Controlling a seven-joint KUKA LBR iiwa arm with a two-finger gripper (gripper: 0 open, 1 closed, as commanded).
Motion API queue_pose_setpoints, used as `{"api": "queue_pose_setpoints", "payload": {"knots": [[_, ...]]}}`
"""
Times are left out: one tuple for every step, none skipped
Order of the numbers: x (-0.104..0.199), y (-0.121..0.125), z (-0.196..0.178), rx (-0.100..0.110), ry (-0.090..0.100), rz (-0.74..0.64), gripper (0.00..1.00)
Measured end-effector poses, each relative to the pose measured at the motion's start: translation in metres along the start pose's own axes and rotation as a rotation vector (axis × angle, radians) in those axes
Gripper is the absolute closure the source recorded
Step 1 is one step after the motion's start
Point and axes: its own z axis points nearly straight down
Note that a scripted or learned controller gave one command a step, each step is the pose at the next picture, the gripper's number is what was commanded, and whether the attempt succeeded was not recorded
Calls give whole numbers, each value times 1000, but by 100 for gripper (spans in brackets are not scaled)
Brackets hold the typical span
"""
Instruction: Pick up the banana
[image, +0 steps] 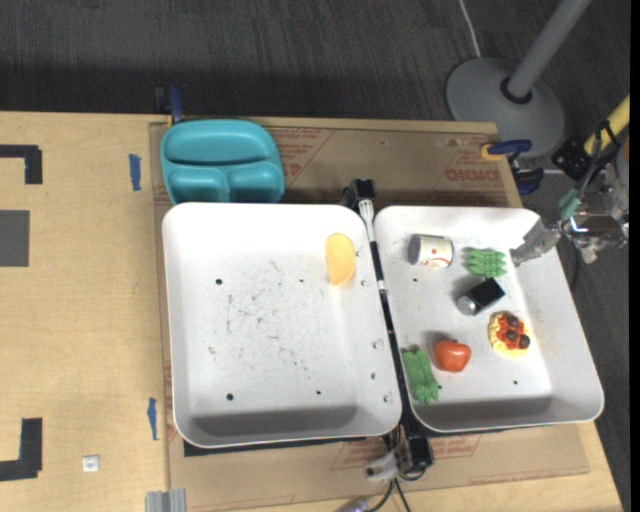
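Observation:
The banana is a short yellow piece lying in the left bin, close to that bin's right wall and near its far end. My gripper hangs over the far right corner of the right bin, just right of a green toy. It is well to the right of the banana, with the wall between the bins in the gap. I see nothing held in it.
The right bin holds a small white can, a green leafy toy, a black block, a yellow-red piece, a red tomato and a green vegetable. A teal tray sits behind the left bin.

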Motion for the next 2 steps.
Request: {"api": "queue_pose_setpoints", "payload": {"knots": [[61, -51, 31, 1, 1, -281, 0], [153, -78, 63, 1, 1, -528, 0]]}}
